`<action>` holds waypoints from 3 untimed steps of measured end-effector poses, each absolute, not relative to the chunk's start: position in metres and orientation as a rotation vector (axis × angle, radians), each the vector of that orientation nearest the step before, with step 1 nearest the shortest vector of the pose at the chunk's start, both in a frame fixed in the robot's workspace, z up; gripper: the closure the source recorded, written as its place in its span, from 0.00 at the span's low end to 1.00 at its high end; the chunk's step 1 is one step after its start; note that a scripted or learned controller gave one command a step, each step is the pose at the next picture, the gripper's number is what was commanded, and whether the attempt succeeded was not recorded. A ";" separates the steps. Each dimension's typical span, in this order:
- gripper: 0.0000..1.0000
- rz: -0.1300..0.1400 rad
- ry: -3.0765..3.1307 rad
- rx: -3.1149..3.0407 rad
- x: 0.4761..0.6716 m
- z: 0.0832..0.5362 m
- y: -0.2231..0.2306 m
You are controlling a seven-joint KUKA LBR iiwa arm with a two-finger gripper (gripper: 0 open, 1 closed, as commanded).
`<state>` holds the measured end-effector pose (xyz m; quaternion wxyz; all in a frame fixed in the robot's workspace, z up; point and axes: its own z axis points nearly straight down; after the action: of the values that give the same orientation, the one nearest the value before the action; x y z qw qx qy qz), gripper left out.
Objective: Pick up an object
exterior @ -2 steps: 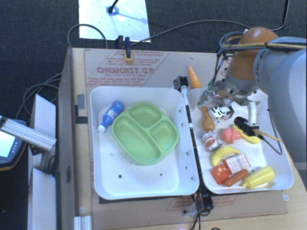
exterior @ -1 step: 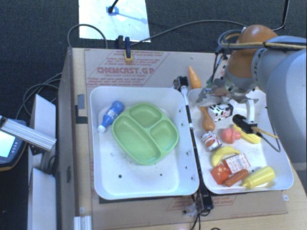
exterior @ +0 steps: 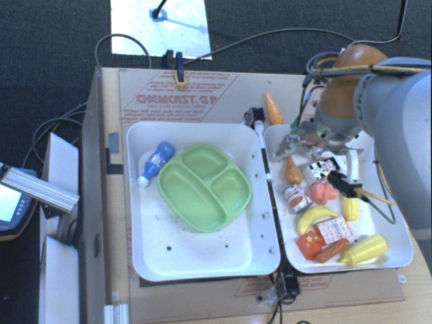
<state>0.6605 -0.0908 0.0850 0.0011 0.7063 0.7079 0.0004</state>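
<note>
My gripper hangs low over the back left corner of the right bin, at the end of the grey arm with its orange band. Just below it lies an orange-brown carrot-like piece. A second carrot rests at the bin's back rim, just behind the gripper. Further forward in this bin lie a small can, a pink toy, a banana, a corn cob, a red box, a sausage and a yellow bottle.
The left bin holds a green divided plate and a blue bottle at its back left. A black-and-white item lies near the wrist. Cables run behind the bins, and the big arm body covers the right bin's back right.
</note>
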 end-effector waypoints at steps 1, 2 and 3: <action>0.00 0.002 2.222 2.219 0.638 0.085 -0.086; 0.00 0.001 2.222 2.219 0.621 0.085 -0.088; 0.00 0.003 2.222 2.218 0.627 0.085 -0.096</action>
<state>0.6274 -0.0956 0.0848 0.0011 0.7066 0.7076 0.0009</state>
